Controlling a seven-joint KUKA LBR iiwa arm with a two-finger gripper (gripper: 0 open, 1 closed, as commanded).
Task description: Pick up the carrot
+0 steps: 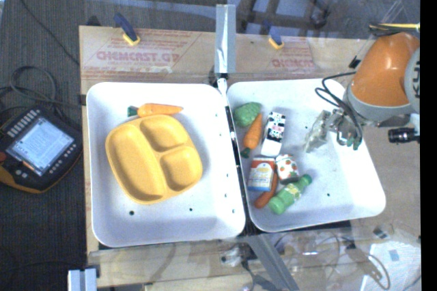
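1. Carrot lies in the right bin, near its left wall, tilted with the thin tip down-left. A second carrot with green top lies in the left bin, at the upper edge of the yellow divided plate, touching or just beside its rim.
2. Around the right-bin carrot: a green leafy vegetable just above it, touching its thick end; a black-and-white carton just to its right.
3. Below these: a small can, a red-and-white item, a green bottle lying tilted, and a reddish-orange piece beside the bottle. All cluster in the bin's left half.
4. Gripper hangs over the right bin's upper middle, right of the carton, well apart from the carrot. Fingers blurred; cannot tell whether they are spread or closed. Nothing visible between them.
5. Carton stands between gripper and carrot.
6. Arm's orange band at the right edge. Handheld pendant on the floor, left of the bench.
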